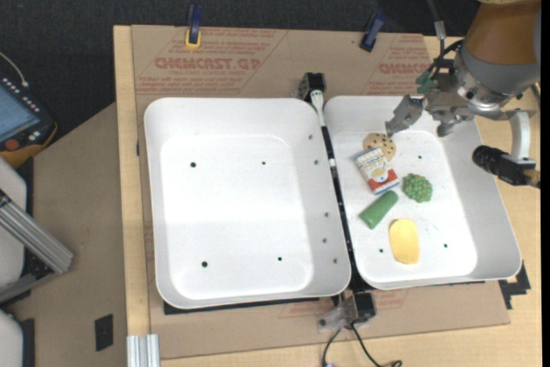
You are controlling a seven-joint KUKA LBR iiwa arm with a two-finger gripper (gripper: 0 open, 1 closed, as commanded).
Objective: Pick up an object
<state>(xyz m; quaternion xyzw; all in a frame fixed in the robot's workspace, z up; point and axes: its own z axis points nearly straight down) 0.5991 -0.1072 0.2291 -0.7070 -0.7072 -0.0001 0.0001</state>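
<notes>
You're looking down on a brown board bench (pixel 258 56) printed with red lettering, clipped at its far edge by a yellow-and-blue clamp (pixel 194 28) and a blue clamp (pixel 373 30), with dark carpet beyond it. Take the right bin (pixel 481 219) as your landmark: shallow, glossy white plastic with rounded corners and small dark holes in its floor. Pressed against its left wall sits the matching left bin (pixel 223 211), a black hinge strip between them. Inside the right bin, near its far-left corner, you have a round tan cookie (pixel 379 143) with dark specks; touching the cookie on the near side is a small box (pixel 377 169), red and white. Toward the bin's centre lies a knobbly green broccoli (pixel 418 187), just beside it a smooth green block (pixel 378 209) lying at a slant, and nearer the bin's front wall a smooth yellow lemon (pixel 405 241). The gripper (pixel 427 118) hangs over the bin's far edge, under the arm's orange band; its two grey fingers (pixel 402 114) are spread apart with nothing between them, the left tip just above the cookie.
</notes>
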